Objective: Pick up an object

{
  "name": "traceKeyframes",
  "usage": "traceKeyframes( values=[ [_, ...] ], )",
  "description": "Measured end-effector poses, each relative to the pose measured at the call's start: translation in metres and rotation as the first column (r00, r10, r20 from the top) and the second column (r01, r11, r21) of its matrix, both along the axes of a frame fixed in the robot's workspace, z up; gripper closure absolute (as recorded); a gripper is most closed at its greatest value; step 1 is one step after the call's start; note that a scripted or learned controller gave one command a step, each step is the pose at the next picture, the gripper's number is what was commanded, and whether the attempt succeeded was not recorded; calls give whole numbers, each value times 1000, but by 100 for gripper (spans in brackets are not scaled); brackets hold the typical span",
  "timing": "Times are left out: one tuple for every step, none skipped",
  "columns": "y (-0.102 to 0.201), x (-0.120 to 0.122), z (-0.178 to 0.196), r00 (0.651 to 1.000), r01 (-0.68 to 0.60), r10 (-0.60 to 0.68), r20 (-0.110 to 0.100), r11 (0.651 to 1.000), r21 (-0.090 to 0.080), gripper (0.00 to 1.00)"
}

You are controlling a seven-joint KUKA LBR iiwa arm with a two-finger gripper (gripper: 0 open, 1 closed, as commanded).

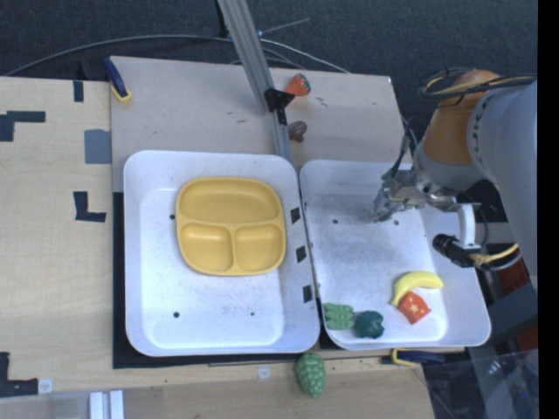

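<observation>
My gripper point(383, 209) hangs low over the upper part of the right bin point(367, 260), its fingers pointing down toward the bin floor with nothing visible between them. At the bin's near right lie a yellow banana point(416, 283) and a red block point(414, 307), touching each other. Along the near edge sit a light green toy point(338, 315) and a dark green toy point(369, 324), side by side. All of these lie well below the gripper in the view, apart from it.
The left bin point(148, 312) holds a yellow divided plate point(231, 225). A green bumpy toy point(309, 374) lies on the bench in front of the bins. A grey metal post point(249, 51) rises behind the bins, with an orange object point(299, 84) beside it.
</observation>
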State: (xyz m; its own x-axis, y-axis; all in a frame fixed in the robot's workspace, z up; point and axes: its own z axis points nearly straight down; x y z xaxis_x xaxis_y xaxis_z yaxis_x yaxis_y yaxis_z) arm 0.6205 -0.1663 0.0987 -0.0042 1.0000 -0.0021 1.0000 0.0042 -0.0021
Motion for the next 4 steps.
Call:
traceKeyframes(
  values=[
    [-4,-2,44,1000,4,-4,5,1000,1,100],
    [-10,-7,91,1000,3,-3,6,1000,0,100],
    [-9,-7,120,1000,3,-3,5,1000,2,100],
    [40,-12,130,1000,-2,2,2,1000,4,100]
  ],
)
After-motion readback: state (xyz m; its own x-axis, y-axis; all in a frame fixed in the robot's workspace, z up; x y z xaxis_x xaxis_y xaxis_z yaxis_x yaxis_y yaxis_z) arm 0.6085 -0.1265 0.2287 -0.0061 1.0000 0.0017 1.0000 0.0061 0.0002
